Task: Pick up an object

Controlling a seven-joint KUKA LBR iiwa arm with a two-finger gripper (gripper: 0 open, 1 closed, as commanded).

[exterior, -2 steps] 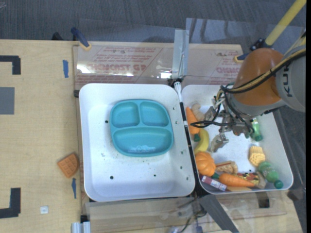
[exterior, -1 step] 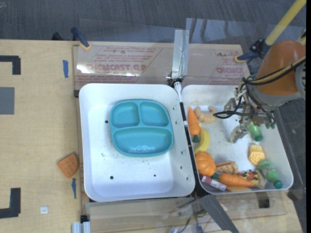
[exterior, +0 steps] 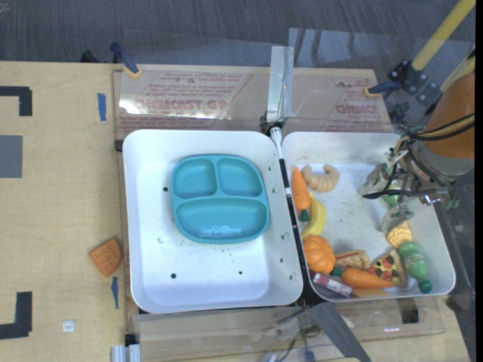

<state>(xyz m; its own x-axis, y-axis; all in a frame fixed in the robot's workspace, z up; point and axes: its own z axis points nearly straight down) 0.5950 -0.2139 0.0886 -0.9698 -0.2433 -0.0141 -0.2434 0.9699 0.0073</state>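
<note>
My gripper [exterior: 392, 191] hangs low over the right part of the right bin [exterior: 355, 157], under the orange band of the arm. A small green thing [exterior: 391, 199] shows right at the gripper; whether it is held is unclear. Toy foods lie in this bin. A carrot [exterior: 300, 189], a croissant [exterior: 323, 176] and a banana [exterior: 318, 219] are on the left. An orange fruit [exterior: 319, 253], a second carrot [exterior: 366, 279], a pizza slice [exterior: 389, 264], a corn piece [exterior: 400, 234] and a green bottle [exterior: 414, 262] lie along the front.
The left bin [exterior: 151, 277] holds a teal divided plate [exterior: 219, 199]. A brown waffle-like piece [exterior: 106, 256] lies on the wooden bench to the left of the bins. A clear divider [exterior: 279, 89] stands behind the gap between the bins.
</note>
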